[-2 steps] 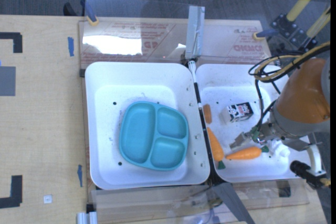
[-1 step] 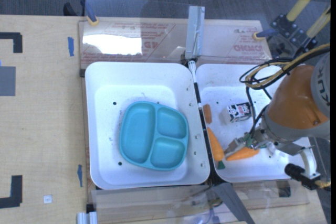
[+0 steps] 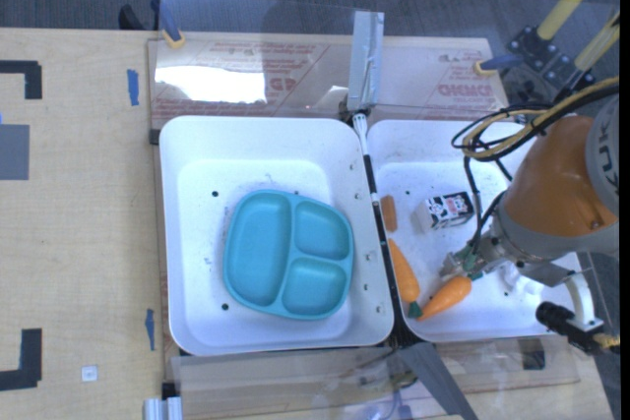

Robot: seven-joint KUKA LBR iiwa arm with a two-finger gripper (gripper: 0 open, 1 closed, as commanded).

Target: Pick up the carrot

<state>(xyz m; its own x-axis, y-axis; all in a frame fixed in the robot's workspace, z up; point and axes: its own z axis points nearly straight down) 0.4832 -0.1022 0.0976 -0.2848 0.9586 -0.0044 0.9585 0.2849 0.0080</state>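
A: Where is the carrot [image 3: 445,296] at this moment?

B: It lies in the right bin [image 3: 423,162], near the front edge. Its green end points to the left and down, and its thick end points up to the right, under the arm.

A: Is there a second orange thing?

B: Yes, another orange piece [image 3: 402,273] lies just beside the wall between the two bins. Its lower end is near the green tip of the carrot; I cannot tell whether they touch.

A: And the claw [image 3: 471,263]?

B: It is low over the right bin, at the thick end of the carrot. The orange band [image 3: 559,187] of the arm and the wrist cover most of it, so I cannot tell if it is released or clenched, and I cannot tell if it has the carrot.

A: What else is in that bin?

B: A small white and black object [image 3: 448,209] lies near the middle, to the upper left of the claw. A small brown piece [image 3: 389,212] lies close to the dividing wall, above the orange piece.

A: And the left bin [image 3: 197,152]?

B: It has a light blue plate with three compartments [image 3: 288,254]. The plate is in the middle and a little tilted in the view.

A: Where do the bins stand?

B: On the wooden surface [image 3: 79,211], side by side and touching.
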